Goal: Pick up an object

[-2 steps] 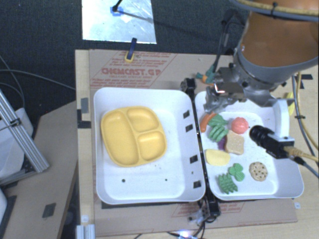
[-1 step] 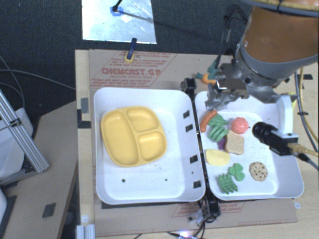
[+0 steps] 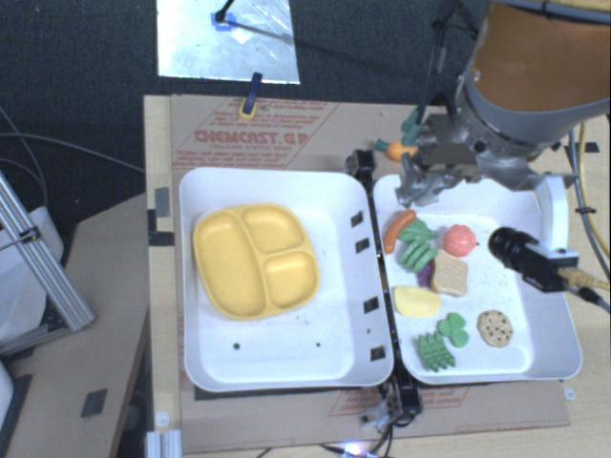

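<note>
Right bin [image 3: 565,353]: white and shallow, on the bench's right side; holds the small food pieces.
Leafy green piece [image 3: 434,353]: closest to the bin's near edge, left of middle.
Broccoli-like piece [image 3: 452,330]: just beyond the leafy green piece, almost touching it.
Cookie [image 3: 495,328]: round, speckled, lying flat; bare white floor runs from it to the right wall and the near-right corner.
Yellow piece [image 3: 416,301]: flat, just beside the left wall.
Toast slice [image 3: 451,277]: just beyond the yellow piece, at mid-bin.
Purple piece [image 3: 427,273]: small, wedged against the toast's left edge, partly hidden.
Ridged green piece [image 3: 417,252]: just beyond the purple piece.
Red round piece [image 3: 459,239]: touching the toast's far edge.
Orange piece [image 3: 399,229]: long and sausage-shaped, in the far half beside the left wall. Its long axis slants from near-left to far-right. Both ends are rounded, so no head end can be told. The near end lies by the wall, and the ridged green piece crowds its right flank.
Gripper [image 3: 415,191]: over the far-left corner of the right bin, just beyond the orange piece's far end. Whether it is spread or pressed together cannot be told.
Left bin [image 3: 286,356]: white, with a broad bare floor along its near edge.
Yellow divided plate [image 3: 256,260]: three compartments, in the left bin's far-left part.
Cardboard sheet [image 3: 286,134]: under both bins, showing beyond their far edges.
</note>
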Tool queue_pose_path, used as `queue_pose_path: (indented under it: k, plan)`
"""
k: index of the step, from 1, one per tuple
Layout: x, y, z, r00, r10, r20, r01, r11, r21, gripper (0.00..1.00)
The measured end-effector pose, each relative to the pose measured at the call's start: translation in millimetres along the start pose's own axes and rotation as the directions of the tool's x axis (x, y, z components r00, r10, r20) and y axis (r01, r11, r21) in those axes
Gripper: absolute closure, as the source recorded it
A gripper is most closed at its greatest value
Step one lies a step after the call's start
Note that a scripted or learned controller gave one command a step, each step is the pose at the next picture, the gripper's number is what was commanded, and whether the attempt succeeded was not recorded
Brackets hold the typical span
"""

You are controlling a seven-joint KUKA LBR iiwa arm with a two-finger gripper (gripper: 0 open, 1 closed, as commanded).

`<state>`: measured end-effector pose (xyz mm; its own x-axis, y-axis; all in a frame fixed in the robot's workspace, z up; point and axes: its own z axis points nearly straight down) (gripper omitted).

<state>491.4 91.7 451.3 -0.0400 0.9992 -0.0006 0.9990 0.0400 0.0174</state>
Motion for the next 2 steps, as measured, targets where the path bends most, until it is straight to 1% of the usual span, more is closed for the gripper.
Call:
queue_pose_path:
  k: [1,2]
  plan:
    - [-0.2,0.9,-10.9,1.0,-0.006,0.0,0.006,1.0,-0.003,1.0]
    - [-0.8,-5.6,32.4,0.999,0.036,0.001,-0.036,0.999,0.019,1.0]
